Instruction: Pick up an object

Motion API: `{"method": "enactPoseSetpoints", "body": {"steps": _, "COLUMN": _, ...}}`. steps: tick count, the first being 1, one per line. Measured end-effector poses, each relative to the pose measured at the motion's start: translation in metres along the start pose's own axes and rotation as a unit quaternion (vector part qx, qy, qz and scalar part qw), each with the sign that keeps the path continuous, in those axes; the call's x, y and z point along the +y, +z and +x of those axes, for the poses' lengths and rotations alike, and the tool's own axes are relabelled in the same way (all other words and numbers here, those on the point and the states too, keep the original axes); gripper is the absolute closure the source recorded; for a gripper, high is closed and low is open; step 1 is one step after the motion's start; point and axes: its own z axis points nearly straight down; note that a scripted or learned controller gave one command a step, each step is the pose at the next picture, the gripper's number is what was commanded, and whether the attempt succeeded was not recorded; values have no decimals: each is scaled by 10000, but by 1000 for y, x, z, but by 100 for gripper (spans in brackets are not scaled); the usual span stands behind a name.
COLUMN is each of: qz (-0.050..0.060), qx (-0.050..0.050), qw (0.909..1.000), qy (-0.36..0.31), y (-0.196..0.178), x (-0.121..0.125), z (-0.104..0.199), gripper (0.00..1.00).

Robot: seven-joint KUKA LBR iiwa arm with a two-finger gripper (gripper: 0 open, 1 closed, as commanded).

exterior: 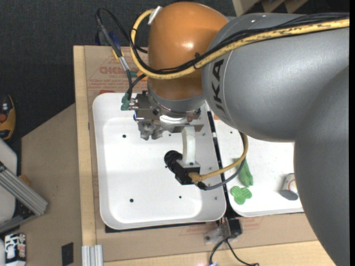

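Approach step: I hang low over the left bin [127,173]. Jaws sit under my wrist, and I cannot tell their gap. Nearest object is a green piece [241,193] in the right bin [266,159]. Next move calls for crossing over, then descending.

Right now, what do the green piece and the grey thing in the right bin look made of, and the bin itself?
Green piece: likely matte plastic or rubber; even, saturated colour, no glint.
Grey thing: partly hidden by the arm; pale sheen hints at metal, but I cannot tell.
Right bin: smooth white plastic by its look, rounded moulded corners.
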Motion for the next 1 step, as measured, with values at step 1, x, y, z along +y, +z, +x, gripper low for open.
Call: {"method": "enactPoseSetpoints", "body": {"steps": 1, "qz": -72, "qx": 40, "qw": 10000, "qy": -26, "y": -82, "x": -33, "z": 1, "gripper": 100}}
